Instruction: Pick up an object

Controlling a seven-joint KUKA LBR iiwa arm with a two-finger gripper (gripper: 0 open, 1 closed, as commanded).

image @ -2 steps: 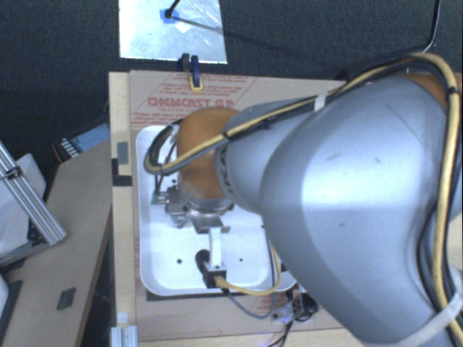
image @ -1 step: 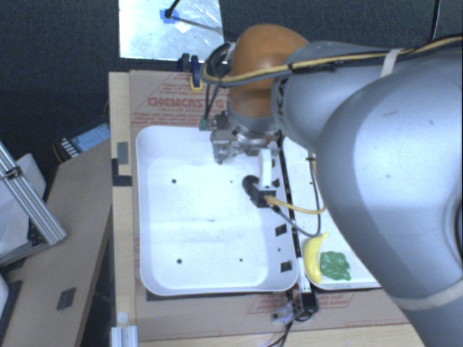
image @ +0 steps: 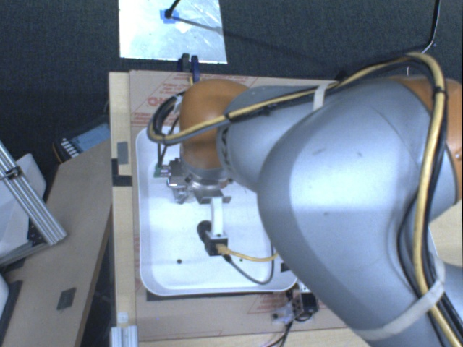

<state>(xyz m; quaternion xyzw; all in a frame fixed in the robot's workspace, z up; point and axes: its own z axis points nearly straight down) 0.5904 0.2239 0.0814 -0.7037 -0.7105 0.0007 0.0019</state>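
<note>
The grey arm, with its orange band (image: pixel 206 118), fills the right and middle of the camera view. Its gripper (image: pixel 195 190) points down over the upper middle of the left white bin (image: pixel 155 266). The bin's bare floor shows to the left of and below the gripper, and a tiny dark speck (image: pixel 179 261) lies on it near the front. I see no object between or beside the gripper's metal parts. The arm hides the right bin and whatever lies in it.
A shiny foil sheet (image: pixel 173 20) lies beyond the bench at the top. An aluminium rail (image: pixel 29 201) slants at the far left. A small blue clip (image: pixel 190 63) sits at the bench's far edge, and a wired connector (image: pixel 300 306) in front of the bin.
</note>
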